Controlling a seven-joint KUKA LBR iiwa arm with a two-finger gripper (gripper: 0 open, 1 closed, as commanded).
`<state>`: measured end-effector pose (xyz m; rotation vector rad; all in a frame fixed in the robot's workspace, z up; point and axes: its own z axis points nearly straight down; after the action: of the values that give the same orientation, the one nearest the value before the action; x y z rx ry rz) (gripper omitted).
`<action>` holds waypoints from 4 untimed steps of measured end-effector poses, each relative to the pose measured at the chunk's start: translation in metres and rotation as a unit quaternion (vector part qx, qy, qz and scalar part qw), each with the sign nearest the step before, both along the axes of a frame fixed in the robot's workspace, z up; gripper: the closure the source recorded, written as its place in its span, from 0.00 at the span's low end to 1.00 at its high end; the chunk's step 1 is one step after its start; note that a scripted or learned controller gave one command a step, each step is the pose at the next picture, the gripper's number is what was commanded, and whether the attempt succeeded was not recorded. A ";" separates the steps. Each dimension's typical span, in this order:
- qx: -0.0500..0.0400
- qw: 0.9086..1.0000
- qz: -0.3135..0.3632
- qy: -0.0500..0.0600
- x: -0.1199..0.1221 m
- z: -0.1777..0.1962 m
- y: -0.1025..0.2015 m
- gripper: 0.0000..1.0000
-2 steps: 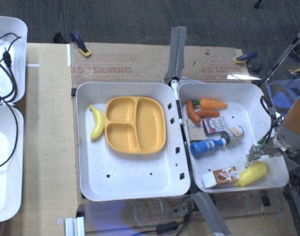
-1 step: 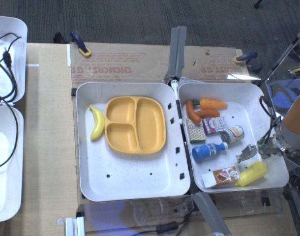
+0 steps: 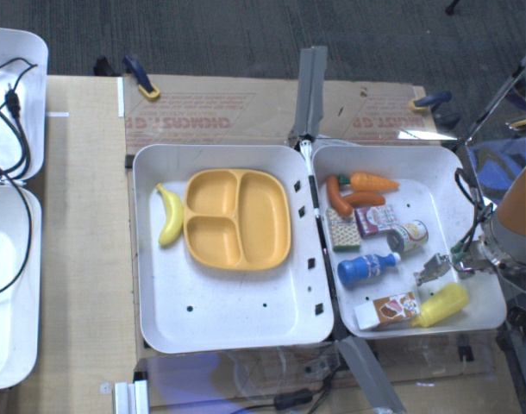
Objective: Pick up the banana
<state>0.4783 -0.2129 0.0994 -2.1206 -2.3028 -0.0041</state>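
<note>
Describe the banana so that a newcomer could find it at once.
Start at the left white bin, which holds a yellow divided plate. The banana lies just left of that plate, near the bin's left wall. It is a small curved yellow fruit, the sole loose item there.

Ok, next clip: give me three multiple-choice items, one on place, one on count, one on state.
1. Where is the banana?
A. Left bin, left of the tray
B. On the tray
C. Right bin

2. How many compartments does the tray have?
A. Two
B. Three
C. Four

3. How is the blue bottle resting?
A. Upright
B. On its side
C. Between the gripper fingers

Answers: 1 A, it lies on the left bin floor beside the tray. 2 B, two small, one large. 3 B, it lies flat in the right bin.
</note>
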 end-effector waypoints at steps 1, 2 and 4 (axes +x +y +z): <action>0.000 1.000 0.000 0.000 0.000 0.000 0.000 0.00; 0.000 1.000 0.000 0.000 0.000 0.000 0.000 0.00; 0.000 1.000 0.000 0.000 0.000 0.000 0.000 0.00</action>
<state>0.4783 -0.2129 0.0994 -2.1206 -2.3029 -0.0041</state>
